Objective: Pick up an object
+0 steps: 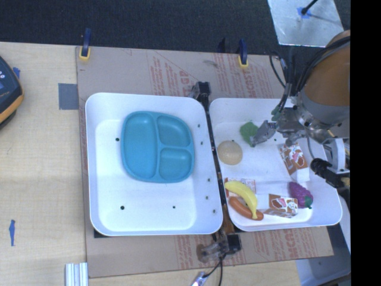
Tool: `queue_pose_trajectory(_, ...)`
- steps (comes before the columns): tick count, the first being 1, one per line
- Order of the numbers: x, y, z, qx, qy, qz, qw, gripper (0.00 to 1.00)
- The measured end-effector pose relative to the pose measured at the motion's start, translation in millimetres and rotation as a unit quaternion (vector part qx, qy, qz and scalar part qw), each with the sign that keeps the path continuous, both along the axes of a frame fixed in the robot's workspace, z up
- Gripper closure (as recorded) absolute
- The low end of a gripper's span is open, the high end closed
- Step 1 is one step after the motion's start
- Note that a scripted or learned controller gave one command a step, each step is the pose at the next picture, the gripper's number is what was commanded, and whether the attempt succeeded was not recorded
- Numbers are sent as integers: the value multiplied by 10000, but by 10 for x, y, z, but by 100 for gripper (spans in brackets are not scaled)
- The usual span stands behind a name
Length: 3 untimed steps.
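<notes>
Closest to the camera, the grey arm (pixel 324 79) with its orange band enters from the right, over the far right corner of the right bin (pixel 238 109), and its claw (pixel 262 134) hangs low over the far half of that bin. Whether the claw is spread or closed cannot be told from this slant, and no object is seen between its tips. Just beside the claw, toward the bin's far left, lies a small green toy (pixel 249 129), touching or nearly touching the claw's dark tip. Toward the near side and close to the bin's left wall sits a round beige ball (pixel 230 152). Near the right wall lies a red-and-white packet (pixel 293 158), and further toward the near right corner a purple toy (pixel 300 193). Along the near edge lie a yellow banana (pixel 244 195) resting against an orange carrot-like piece (pixel 244 208), with another printed packet (pixel 282 205) just beside them, between the banana and the purple toy. Across the shared wall, the left bin (pixel 107 207) holds a blue divided plate (pixel 158 146) in its far half. Both bins rest on brown cardboard (pixel 155 70) clamped to the wooden table (pixel 36 177), at whose left edge a dark device (pixel 9 88) pokes in.
</notes>
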<state>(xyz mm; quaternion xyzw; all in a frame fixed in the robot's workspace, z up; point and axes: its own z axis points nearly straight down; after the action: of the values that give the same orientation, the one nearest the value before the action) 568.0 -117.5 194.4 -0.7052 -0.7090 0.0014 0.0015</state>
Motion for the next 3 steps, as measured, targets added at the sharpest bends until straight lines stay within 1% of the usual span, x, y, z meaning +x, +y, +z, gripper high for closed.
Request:
queue_pose_trajectory(1, 853, -148, -1041, -6, 12, 8, 10000, 0)
queue_pose_trajectory(2, 867, -153, -920, -8, 0, 22, 10000, 100)
queue_pose_trajectory(3, 866, -152, -921, -8, 2, 24, 10000, 0)
